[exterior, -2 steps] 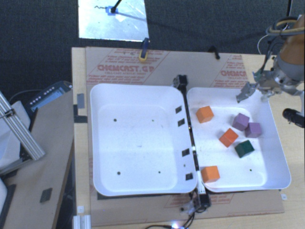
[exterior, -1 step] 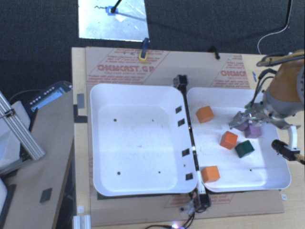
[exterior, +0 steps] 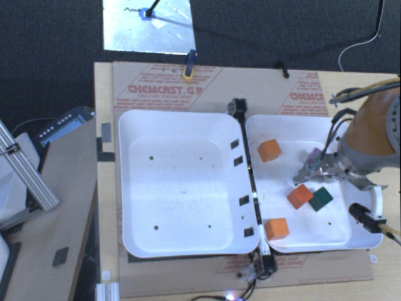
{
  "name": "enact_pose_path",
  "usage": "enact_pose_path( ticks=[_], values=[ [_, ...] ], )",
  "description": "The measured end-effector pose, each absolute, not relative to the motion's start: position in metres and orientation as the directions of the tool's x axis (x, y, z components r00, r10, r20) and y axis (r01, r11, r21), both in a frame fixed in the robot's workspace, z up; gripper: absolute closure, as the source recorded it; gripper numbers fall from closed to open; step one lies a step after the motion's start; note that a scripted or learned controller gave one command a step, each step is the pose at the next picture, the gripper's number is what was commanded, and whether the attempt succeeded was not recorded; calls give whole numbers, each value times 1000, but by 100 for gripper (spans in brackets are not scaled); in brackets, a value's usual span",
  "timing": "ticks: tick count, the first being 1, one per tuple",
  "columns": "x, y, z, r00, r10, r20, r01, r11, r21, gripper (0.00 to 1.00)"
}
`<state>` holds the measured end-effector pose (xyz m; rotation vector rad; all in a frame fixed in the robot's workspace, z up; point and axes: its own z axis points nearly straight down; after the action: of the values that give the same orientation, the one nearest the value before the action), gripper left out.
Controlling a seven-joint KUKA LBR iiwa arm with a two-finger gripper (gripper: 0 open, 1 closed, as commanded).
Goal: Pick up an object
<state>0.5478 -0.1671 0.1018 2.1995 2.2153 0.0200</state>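
Two shallow white plastic bins (exterior: 182,130), smooth, slightly glossy; matt orange blocks (exterior: 269,150); brown printed cardboard sheet (exterior: 166,89); shiny metal plate (exterior: 147,17).

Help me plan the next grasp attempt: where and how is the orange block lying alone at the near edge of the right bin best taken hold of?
Grip the orange block across two opposite side faces, coming straight down from above. It lies flat with its top showing, close to the right bin near wall and the divider, so turn the fingers to straddle the freer faces, probably diagonally.
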Motion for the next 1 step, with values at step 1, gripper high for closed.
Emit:
enact_pose_path(
  ticks=[1],
  values=[
    [542,-166,105,-4,1000,-2,1000,4,7,100]
  ],
)
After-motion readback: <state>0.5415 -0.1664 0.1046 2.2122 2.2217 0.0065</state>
